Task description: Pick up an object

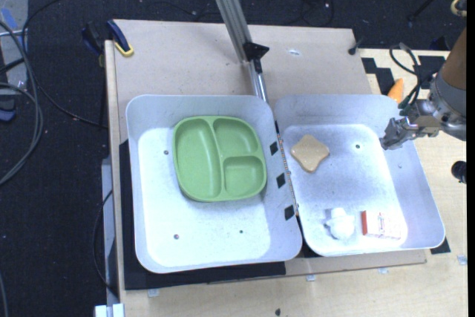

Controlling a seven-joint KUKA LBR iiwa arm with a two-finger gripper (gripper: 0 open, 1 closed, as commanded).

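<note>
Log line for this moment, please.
claw: over right bin far-right rim | nothing seen held | tan piece, white lump, red-white packet lying loose

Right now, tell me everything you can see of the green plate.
The green plate is a rounded-square tray of what looks like matte plastic, split into three compartments: one long section on its left and two smaller ones on its right. It lies flat, open side up, in the upper middle of the left bin, turned slightly askew. Nothing sits in it or touches it.

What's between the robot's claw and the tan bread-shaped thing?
Nothing: the camera view shows bare white bin floor between the gripper and the tan bread-shaped piece.
</note>
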